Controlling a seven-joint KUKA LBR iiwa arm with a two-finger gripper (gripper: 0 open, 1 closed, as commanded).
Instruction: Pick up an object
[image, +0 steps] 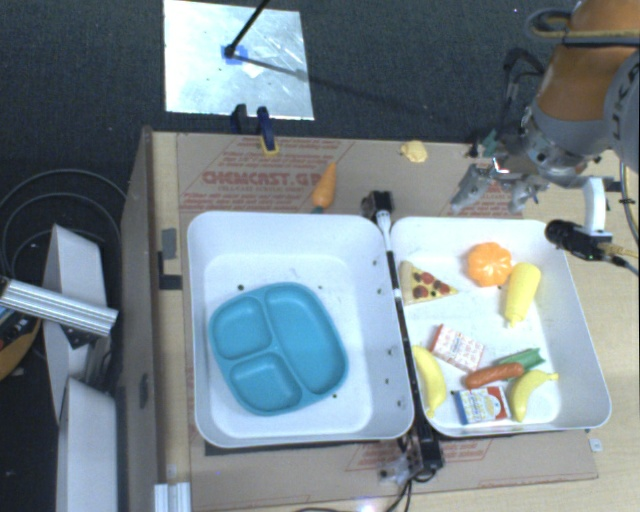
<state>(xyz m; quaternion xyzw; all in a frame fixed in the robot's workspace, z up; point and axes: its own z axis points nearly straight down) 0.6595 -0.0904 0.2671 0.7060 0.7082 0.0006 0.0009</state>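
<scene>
Nearest the camera, the right bin (590, 400) holds the candidates in a tight cluster: a small printed packet (478, 405), a yellow banana (531, 390) at its right, a second banana (428, 376) against the divider, an orange carrot (497, 373) with green top, and a red-and-white carton (459, 347). These touch or nearly touch, so we judge a descent here risks the fingers landing on two items at once or pushing one under another. The bananas and carrot look like smooth moulded plastic, curved and tapered; a pinch could squirt them sideways.

Further back lie a yellow squash-like piece (519, 291), a round orange fruit (489, 263) and a flat pizza wedge (424, 282). The round fruit may roll off a closing pinch; the flat wedge sits low on the glossy floor and may be hard to get under.

The left bin (200, 300) carries a blue compartment tray (277, 345), smooth and rigid.

Farthest, the gripper (497, 187) hangs over the cardboard-covered worktop (430, 175), behind the right bin's rear rim and well apart from every object. Its fingers appear spread apart, with nothing between them. Loose bits, an orange piece (324, 186) and a yellow crumb (414, 151), lie on the cardboard outside the bins.
</scene>
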